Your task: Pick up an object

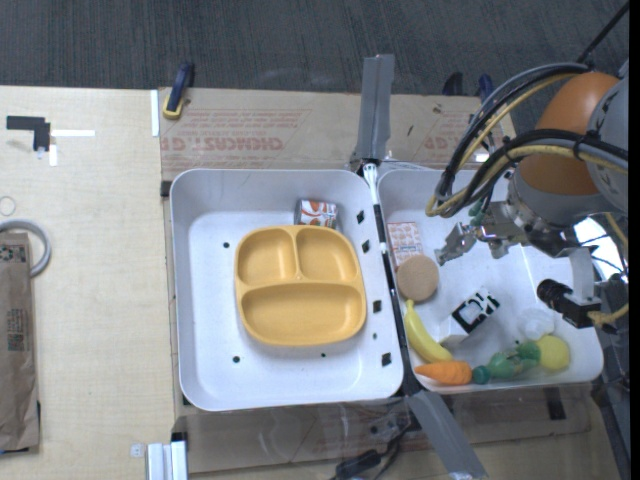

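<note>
The gripper (pixel 468 240) hangs over the right bin (pixel 440 193) with its fingers spread apart and nothing between them, tips pointing toward the bin's left half. Judging from this, the step in hand is the approach: a target has yet to be closed on.

In the left bin (pixel 200 268) lies a yellow divided plate (pixel 300 286), the biggest item on the bench, with a small printed carton (pixel 317 212) just behind it. The right bin bears the likelier picks: a banana (pixel 424 336) along the left wall, a round brown cookie-like piece (pixel 418 277) just below the gripper, an orange carrot (pixel 443 372), a green vegetable (pixel 510 362), a yellow lemon (pixel 553 353), and a small black-and-white block (pixel 476 310).

The brown round lies nearest, so the next move probably calls for a short descent, jaws astride it, then a squeeze.
</note>
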You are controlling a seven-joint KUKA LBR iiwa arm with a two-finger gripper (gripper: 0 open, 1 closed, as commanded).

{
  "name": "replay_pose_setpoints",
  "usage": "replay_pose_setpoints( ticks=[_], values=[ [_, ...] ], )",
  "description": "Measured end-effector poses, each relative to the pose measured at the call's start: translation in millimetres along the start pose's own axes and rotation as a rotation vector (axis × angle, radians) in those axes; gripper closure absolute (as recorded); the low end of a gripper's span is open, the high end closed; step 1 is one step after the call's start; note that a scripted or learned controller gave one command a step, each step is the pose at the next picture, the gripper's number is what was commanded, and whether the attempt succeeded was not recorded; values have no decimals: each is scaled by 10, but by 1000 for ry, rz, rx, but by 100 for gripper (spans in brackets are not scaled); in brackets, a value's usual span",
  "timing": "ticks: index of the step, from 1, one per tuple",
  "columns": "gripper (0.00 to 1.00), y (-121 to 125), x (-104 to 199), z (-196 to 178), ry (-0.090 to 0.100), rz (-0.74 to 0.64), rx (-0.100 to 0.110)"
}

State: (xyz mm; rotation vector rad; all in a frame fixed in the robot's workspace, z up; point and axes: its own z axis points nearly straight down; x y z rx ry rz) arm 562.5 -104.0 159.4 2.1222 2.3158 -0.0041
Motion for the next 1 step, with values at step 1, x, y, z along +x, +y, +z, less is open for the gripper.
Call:
replay_pose_setpoints(
  ticks=[1],
  values=[
    [0,651,-477,255,-1,69,0]
  ],
)
